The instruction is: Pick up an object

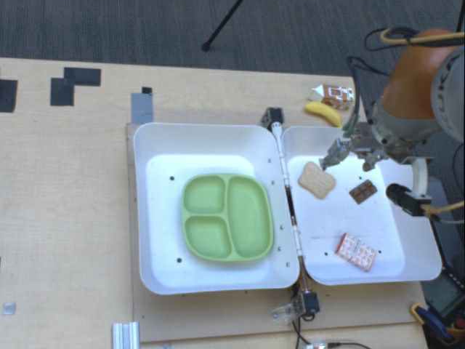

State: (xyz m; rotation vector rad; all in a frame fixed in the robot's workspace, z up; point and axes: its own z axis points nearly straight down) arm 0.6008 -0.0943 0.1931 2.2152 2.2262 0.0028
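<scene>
My gripper hangs over the back of the right bin, open, with its two dark fingers spread and nothing between them. Just below its left finger lies a tan slice of toast. A small brown chocolate piece sits below the right finger. Toward the bin's front lies a red-and-white patterned packet.
A green divided plate rests in the left bin. Behind the right bin, on the bench, lie a yellow banana and a small carton. The arm's orange band looms over the bin's back right corner.
</scene>
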